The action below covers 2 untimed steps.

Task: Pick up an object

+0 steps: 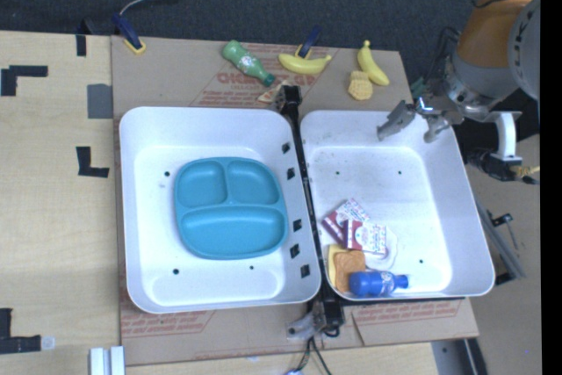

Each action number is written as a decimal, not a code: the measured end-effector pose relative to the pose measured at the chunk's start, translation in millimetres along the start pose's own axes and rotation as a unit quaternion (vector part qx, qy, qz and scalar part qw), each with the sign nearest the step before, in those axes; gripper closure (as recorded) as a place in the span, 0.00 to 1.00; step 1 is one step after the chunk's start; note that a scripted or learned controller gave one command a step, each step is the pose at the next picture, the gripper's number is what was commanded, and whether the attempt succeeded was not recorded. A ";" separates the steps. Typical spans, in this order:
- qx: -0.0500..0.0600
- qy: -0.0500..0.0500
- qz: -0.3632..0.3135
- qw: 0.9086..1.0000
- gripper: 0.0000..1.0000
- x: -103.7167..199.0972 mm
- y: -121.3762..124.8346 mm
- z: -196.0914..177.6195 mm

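In the right bin (439, 189), several small objects cluster near the front left: a blue bottle (376, 283), an orange-tan piece (345, 261), and red-and-white packets (356, 228). My gripper (411, 126) hangs over the bin's far right rim, well away from that cluster. Its two fingers are spread apart with nothing between them. The grey arm with the orange band (492, 22) reaches in from the upper right.
The left bin (145, 189) holds a blue divided plate (231, 207). Behind the bins on the cardboard lie a green bottle (247, 62), two bananas (304, 62) (372, 65) and a small yellow piece (359, 86). A black cable runs along the dark floor at the back.
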State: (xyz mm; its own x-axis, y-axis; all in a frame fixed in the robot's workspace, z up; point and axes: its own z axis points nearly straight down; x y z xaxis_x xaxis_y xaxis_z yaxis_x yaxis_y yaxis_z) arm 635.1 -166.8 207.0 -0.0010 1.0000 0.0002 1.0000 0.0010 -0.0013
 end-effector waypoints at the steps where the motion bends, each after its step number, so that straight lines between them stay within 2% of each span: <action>1: 0.002 0.001 0.000 1.000 0.00 67.5 -26.3 94.4; 2: -0.002 -0.001 0.000 1.000 0.00 71.1 -50.9 120.8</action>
State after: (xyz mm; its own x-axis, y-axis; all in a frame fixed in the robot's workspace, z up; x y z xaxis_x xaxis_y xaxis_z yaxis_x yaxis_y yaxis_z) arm 584.0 -95.8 86.3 -0.0012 1.0000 -0.0012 1.0000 0.0012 0.0035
